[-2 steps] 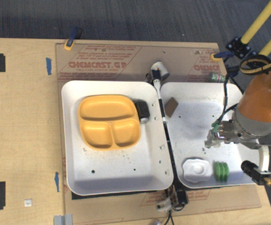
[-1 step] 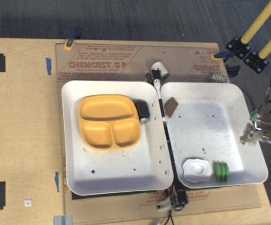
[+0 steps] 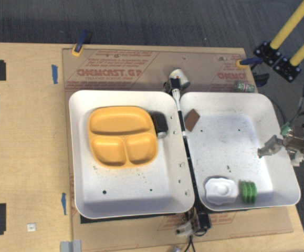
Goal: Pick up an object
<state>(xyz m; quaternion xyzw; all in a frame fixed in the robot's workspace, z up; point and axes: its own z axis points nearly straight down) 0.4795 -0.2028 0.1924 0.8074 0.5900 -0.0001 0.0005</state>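
A yellow divided plate point(image 3: 123, 135) lies in the left bin point(image 3: 88, 193), with a small black object point(image 3: 159, 124) touching its right side. In the right bin point(image 3: 278, 193) a brown block point(image 3: 192, 119) leans near the far left corner. A white rounded object point(image 3: 219, 189) and a green ribbed object point(image 3: 248, 191) sit side by side near the front wall. My gripper point(image 3: 271, 147) reaches in over the right bin's right rim, low above bare floor. It is well apart from all the objects, and nothing shows in its grasp.
A divider rail point(image 3: 186, 151) runs between the two bins. Clamps, a small white device point(image 3: 177, 79) and a green can point(image 3: 244, 87) stand on the cardboard behind the bins. Yellow poles point(image 3: 293, 20) rise at the far right.
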